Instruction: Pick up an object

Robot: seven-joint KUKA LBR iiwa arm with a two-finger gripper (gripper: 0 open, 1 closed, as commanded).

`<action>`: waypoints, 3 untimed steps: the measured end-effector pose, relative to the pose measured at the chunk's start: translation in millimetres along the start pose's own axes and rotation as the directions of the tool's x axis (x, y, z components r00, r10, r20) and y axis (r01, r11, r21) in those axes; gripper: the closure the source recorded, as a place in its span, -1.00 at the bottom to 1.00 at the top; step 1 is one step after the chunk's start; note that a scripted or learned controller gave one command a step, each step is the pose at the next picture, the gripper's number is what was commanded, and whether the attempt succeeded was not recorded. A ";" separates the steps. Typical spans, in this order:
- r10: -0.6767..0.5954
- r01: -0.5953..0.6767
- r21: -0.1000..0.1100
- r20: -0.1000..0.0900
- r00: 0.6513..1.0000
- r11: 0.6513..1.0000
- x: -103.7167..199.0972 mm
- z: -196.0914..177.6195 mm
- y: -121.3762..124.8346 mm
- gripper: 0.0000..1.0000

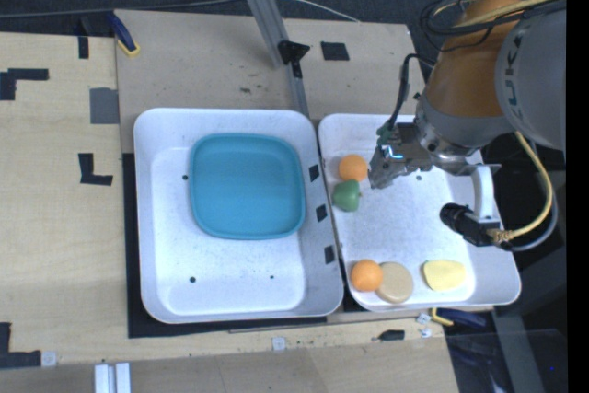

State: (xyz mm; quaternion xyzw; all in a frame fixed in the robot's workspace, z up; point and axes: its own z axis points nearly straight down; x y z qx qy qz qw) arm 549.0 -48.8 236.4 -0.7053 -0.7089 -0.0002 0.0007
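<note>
Camera view: small round orange ball (352, 167) touching green ball (347, 196)

Bulky grey arm (543, 78), orange band (469, 69) above wrist, black cables, yellow hose, small dark metal wrist head

Both bins are white, the left bin (156, 225) holding a plain turquoise-blue plate (247, 185) and the right bin (414, 225) holding an orange ball (352, 167), a green ball (347, 196), a second orange ball (366, 275), a beige disc (396, 283) and a pale yellow piece (444, 274). The tabletop (55, 225) is tan with black and grey tape patches. The arm (515, 69) is grey with an orange band.
</note>
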 end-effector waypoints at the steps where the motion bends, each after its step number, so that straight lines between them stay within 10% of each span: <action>1: 0.001 -0.001 0.000 0.000 1.000 1.000 46.6 -4.2 17.1 1.00; 3: 0.001 -0.001 0.001 0.000 1.000 1.000 137.9 -3.8 37.6 1.00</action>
